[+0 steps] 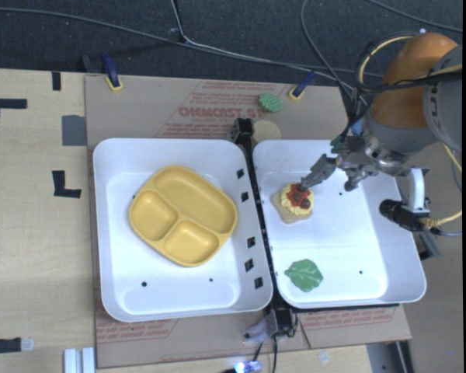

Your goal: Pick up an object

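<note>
Left of divider (pixel 252 208) we see yellow tray (pixel 184 215) in left bin (pixel 109 231), long side slanting toward bottom right. Right of divider, close by, sits toy pizza (pixel 296 203) in right bin (pixel 388 270). Round, so no clear long side or pointing way. Green leaf (pixel 304 274) lies below pizza. Gripper (pixel 302 186) reaches pizza's top; we cannot tell if fingers are open or shut. We think grab step is on. Next: pinch, then lift straight up.

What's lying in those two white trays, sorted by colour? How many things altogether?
Yellow: 1, the divided plate in the left bin
Tan with red topping: 1, a toy pastry in the right bin
Green: 1, a leafy toy, same bin
Total: 3
</note>
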`<state>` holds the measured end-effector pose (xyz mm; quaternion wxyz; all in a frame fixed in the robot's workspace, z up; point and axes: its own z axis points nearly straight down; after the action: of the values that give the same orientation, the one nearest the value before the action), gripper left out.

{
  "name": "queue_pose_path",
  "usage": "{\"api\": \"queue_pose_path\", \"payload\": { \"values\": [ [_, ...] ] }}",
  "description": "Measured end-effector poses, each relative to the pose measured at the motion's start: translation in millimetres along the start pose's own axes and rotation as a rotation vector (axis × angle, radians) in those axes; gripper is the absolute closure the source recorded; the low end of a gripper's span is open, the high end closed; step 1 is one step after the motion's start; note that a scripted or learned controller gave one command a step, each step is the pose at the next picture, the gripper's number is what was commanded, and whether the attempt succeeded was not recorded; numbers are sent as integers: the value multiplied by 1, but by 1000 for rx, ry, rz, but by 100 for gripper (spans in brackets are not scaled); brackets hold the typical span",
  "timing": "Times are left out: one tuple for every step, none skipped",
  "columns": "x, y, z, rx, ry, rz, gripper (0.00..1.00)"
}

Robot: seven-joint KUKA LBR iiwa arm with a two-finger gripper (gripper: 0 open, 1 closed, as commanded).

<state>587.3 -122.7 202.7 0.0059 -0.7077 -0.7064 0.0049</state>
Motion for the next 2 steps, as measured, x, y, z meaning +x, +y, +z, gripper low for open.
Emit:
{"api": "queue_pose_path", "payload": {
  "values": [
    [0,3,-8,-14,-2,-3,0],
    [8,0,39,-10,-2,-3,0]
  ]
}}
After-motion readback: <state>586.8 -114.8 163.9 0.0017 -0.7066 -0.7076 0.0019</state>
